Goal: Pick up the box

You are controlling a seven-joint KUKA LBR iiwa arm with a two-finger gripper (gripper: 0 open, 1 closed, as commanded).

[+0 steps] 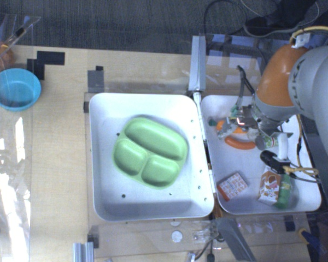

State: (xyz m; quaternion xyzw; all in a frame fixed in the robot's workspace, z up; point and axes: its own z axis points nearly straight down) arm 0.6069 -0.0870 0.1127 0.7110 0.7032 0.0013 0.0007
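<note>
Gripper [246,121] hovers over orange items; jaw state cannot be told. Advise centring above small red-patterned cardboard box [233,185] before descending.

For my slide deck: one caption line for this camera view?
KUKA arm's gripper hovers in the right bin, up-frame of the small box; green tray fills the left bin.
</note>
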